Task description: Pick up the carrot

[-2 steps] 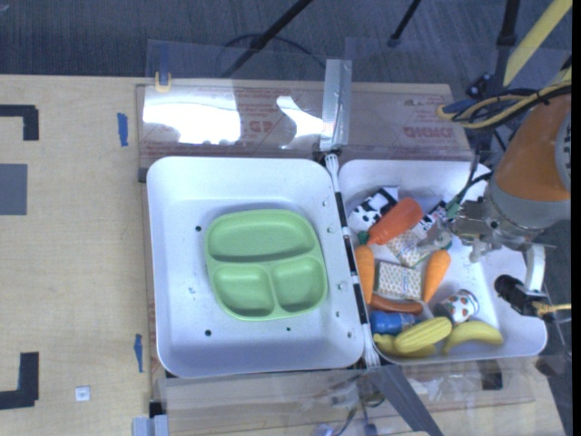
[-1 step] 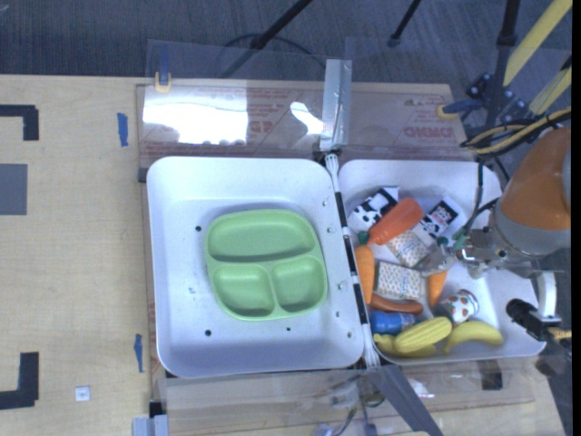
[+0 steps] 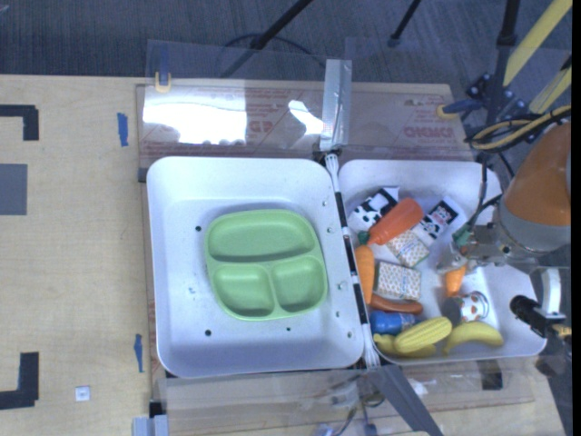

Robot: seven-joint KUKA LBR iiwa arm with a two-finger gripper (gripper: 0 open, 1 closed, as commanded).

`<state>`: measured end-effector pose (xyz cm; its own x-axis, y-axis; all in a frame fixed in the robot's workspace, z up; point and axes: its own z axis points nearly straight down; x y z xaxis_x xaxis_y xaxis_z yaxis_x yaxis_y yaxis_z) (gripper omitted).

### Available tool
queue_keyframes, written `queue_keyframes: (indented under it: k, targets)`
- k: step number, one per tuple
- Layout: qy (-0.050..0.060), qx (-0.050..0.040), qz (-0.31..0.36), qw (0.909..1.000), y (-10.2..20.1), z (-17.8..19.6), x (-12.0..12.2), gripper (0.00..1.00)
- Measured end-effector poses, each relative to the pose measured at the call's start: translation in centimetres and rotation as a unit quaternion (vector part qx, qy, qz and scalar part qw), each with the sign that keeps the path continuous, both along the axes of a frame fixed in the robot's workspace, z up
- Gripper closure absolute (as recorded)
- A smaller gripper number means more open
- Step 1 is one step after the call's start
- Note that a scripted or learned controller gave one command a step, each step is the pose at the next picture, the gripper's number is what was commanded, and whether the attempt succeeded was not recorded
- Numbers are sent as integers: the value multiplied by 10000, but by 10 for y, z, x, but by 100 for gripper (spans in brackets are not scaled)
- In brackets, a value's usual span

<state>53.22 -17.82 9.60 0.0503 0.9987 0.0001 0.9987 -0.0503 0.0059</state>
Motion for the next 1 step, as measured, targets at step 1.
queue_keyframes:
  k: [1]
  targets:
    - [27, -7, 619, 9981, -14, 78, 91, 100]
